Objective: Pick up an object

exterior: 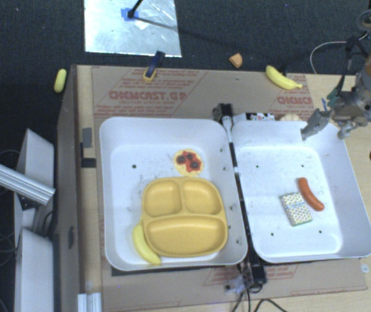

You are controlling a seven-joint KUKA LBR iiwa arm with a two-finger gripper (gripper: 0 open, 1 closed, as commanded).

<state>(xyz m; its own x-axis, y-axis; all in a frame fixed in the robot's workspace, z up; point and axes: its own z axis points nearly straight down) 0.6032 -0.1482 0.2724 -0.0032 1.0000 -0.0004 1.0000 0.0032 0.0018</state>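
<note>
The right bin [351, 174] holds an orange sausage [310, 194] and, just left of it, a small patterned block [296, 209]. In the left bin [117, 174] lie a yellow divided tray [184, 216], a yellow banana [144, 244] tucked against the tray's front left corner, and a small round pastry with dark berries [189, 162]. My gripper [329, 126] hangs over the right bin's far right corner, well behind the sausage. It is open, with nothing between its fingers.
A second banana [282, 78] lies on the cardboard [172, 90] behind the right bin. A small orange piece [236, 60], a yellow item [60, 80] and a silver sheet [132, 18] lie farther back. Cables hang by the arm at the right.
</note>
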